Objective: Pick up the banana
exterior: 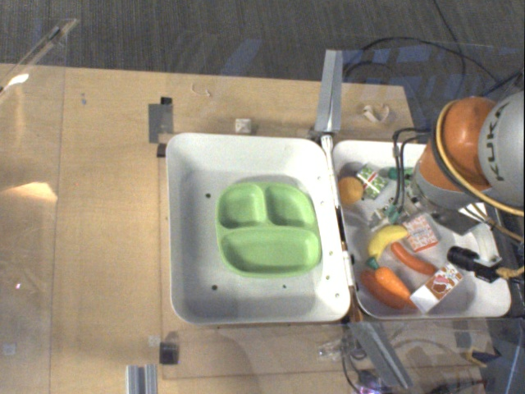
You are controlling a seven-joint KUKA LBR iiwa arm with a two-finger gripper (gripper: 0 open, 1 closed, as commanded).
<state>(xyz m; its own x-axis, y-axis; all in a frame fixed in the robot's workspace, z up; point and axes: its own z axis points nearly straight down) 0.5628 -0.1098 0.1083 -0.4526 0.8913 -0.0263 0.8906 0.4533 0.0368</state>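
The yellow banana (387, 239) lies in the right bin (492, 306), near its middle, curved and pointing up to the right. The grey arm with its orange band (461, 144) leans in over the bin from the right. My gripper (397, 210) hangs just above the banana's upper end, largely hidden by the wrist and its cables. Nothing is visibly held in it.
Around the banana lie a carrot (385, 284), a red sausage (413, 259), an orange fruit (350, 190), a green-and-white can (373, 180) and two small cartons (421, 232) (440, 286). The left bin (189, 220) holds a green divided plate (268, 228).
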